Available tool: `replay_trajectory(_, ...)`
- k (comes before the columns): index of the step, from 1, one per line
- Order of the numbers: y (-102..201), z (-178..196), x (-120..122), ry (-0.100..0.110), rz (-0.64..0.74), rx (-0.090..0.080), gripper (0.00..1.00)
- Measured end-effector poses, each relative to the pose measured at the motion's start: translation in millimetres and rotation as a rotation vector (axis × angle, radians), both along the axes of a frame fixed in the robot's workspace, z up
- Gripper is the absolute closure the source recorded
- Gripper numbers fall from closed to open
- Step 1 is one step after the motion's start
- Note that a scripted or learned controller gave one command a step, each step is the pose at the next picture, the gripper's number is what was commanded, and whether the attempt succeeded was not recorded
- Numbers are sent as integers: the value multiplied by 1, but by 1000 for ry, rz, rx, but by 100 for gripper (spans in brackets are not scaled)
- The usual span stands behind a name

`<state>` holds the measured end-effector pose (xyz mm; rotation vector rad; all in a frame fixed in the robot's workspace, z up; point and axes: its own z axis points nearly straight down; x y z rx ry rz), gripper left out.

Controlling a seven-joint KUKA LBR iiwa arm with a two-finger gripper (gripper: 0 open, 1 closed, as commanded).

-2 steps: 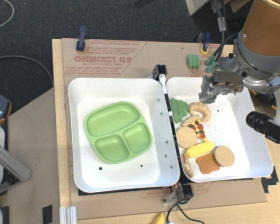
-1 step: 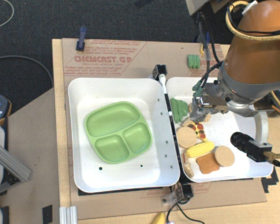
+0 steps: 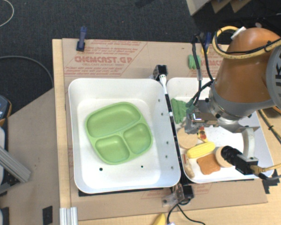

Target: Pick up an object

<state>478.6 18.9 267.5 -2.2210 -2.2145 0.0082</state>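
Over the right bin [image 3: 264,142], the claw [image 3: 195,120] is hovering near a yellow corn toy [image 3: 200,150]; claw state unclear; crowded toys are risking a missed grasp.

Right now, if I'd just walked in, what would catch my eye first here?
Probably the big orange-and-grey robot arm leaning in from the right over the right-hand white bin. Next, the green divided plate lying alone in the left bin. Then the small heap by the arm: a yellow corn cob and a brown toast-like slice.
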Motion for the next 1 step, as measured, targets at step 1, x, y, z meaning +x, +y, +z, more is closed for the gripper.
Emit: replay_trajectory(1,30,115,2,-19,7,2,100)
